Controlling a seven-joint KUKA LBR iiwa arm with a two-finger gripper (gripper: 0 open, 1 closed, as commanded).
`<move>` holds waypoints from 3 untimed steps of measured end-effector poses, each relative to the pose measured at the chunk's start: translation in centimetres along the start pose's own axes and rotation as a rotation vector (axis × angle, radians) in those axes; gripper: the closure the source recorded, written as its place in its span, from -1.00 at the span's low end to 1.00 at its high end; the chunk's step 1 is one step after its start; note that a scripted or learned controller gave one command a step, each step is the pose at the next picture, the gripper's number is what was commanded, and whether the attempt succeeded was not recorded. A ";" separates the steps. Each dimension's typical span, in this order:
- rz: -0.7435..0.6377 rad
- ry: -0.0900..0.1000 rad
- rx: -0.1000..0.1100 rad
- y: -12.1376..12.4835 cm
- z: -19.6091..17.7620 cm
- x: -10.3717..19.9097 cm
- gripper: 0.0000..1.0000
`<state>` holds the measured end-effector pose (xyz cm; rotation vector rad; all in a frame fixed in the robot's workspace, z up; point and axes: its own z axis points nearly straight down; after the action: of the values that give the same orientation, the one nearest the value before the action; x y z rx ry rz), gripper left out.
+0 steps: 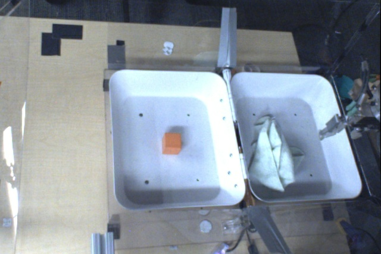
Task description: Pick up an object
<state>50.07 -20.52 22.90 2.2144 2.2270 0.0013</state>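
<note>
At right bin's (342,107) edge, claw (331,127) (low), extended inward

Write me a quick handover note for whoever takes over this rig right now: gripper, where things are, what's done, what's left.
Gripper: at the right edge of the right bin, low over its floor; open or shut can't be told, nothing seen held.
Orange cube: middle of the left bin, alone.
White cloth: crumpled in the right bin, left of the gripper, apart from it.
Done: no pick yet.
Left: grasp and lift one object; the cloth is nearer.
</note>
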 end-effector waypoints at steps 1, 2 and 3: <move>0.039 0.000 0.000 4.2 12.6 0.0 -1.00; 0.015 0.000 -0.001 1.9 9.4 1.9 -1.00; 0.014 0.000 -0.005 2.1 8.3 2.0 1.00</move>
<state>52.14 -18.53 14.59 2.2279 2.2092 0.0070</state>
